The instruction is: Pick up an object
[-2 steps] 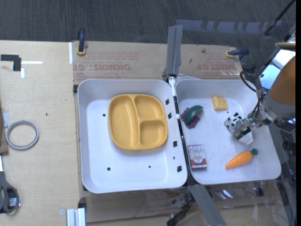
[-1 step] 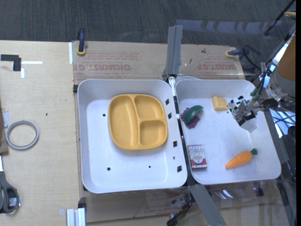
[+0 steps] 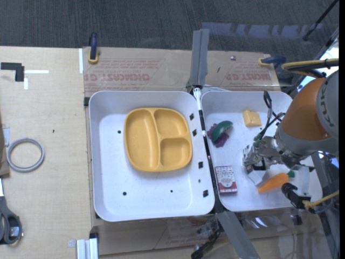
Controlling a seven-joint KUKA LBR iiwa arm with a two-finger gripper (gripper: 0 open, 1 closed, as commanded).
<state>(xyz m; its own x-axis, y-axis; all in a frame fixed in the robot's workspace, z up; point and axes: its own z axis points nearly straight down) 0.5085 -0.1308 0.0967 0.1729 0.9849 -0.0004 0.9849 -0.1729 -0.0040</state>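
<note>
My gripper (image 3: 252,161) is low in the right bin (image 3: 237,99), near its middle, and nothing shows held in it. An orange carrot (image 3: 274,181) lies just right of and below it, close to the gripper body. A small red box (image 3: 225,179) lies to the gripper's left by the bin's front wall. A purple and green toy vegetable (image 3: 220,132) sits further back to the left. A yellow block (image 3: 252,117) rests at the back of the bin. The arm's orange band (image 3: 304,115) covers the bin's right side.
The left bin (image 3: 102,161) holds a yellow divided plate (image 3: 158,139). A metal divider (image 3: 200,63) runs between the bins. On the wooden bench at left lie a grey ring (image 3: 24,154) and scissors (image 3: 9,225). Cables hang by the arm at right.
</note>
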